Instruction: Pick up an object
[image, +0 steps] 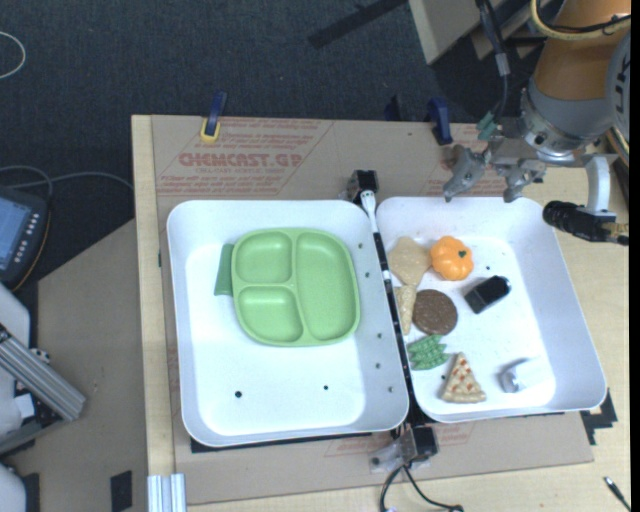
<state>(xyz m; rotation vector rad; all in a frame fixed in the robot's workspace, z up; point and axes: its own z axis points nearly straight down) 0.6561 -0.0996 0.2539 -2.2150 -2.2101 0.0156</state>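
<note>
**Pick not yet begun: gripper above the right bin's far rim, nothing held**

Shown from above, at a slant: two white bins side by side on a brown board. In the left bin (200, 380), a green tray (296, 286) with three compartments, set toward the far half. In the right bin (570, 330), all the loose pieces: an orange pumpkin (451, 257) near the far left; just beside it, on the left, a pale wedge (407, 262) against the divider; below these a brown disc (435, 312), touching or nearly touching a pale strip (405, 303) on its left; a black block (487, 293) to the right of the disc, apart from it; nearer the camera a green pod (428, 351), a pizza slice (461, 380) and, well to the right, a small grey piece (513, 377).

Gripper (492, 186) poised over the far rim of the right bin, fingers spread, nothing between them; orange band of the arm (575, 60) above it at upper right.

Progress, as judged: no stage of the pick completed. Every piece flat on the bin floor, none lifted. Remaining: choice of a piece, travel over it, descent, closing, lift. Nearest candidates: pumpkin and black block, both with bare floor around them; the disc, wedge and strip crowded together and likely harder to take singly.
</note>
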